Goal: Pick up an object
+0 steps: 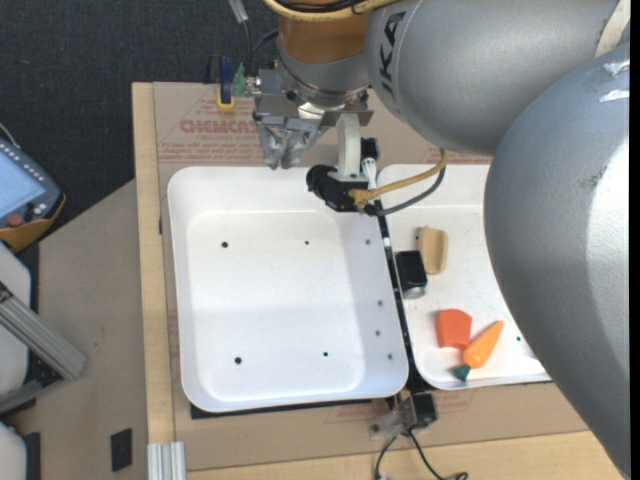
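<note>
Upper centre of frame, above the far rim of the left shallow white bin [190,268]: grey metal two-finger gripper [283,150].
Opening impossible to judge from this angle. Lower right, inside the right shallow white bin [440,380]: orange toy carrot [483,345] just beside a red-orange block [453,328]; higher up, tan wooden piece [432,250] beside a black block [410,271].

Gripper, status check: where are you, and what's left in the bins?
Gripper above left bin's far rim, nothing seen between fingers. Toy carrot, orange block, black block, tan piece in right bin. Nothing blocking them.
</note>
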Controlling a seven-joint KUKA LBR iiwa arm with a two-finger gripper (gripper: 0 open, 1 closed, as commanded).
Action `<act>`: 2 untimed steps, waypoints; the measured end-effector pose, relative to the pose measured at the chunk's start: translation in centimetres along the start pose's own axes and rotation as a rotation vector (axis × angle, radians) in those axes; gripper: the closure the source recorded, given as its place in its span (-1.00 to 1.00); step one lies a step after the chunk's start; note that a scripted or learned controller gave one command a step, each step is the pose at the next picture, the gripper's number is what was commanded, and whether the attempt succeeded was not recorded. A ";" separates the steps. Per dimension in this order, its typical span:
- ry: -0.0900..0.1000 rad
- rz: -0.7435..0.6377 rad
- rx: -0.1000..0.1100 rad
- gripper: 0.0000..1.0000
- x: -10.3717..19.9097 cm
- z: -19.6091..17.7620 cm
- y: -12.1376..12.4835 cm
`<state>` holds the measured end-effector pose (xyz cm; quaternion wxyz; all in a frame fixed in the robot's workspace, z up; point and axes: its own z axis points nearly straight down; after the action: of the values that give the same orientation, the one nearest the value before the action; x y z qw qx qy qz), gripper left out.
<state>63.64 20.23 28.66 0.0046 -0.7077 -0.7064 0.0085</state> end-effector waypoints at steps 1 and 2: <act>0.010 -0.005 -0.033 1.00 2.3 -11.4 2.5; 0.002 -0.004 -0.003 1.00 2.2 -1.1 -6.4</act>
<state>57.29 22.46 29.88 0.0042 -0.7064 -0.7077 0.0068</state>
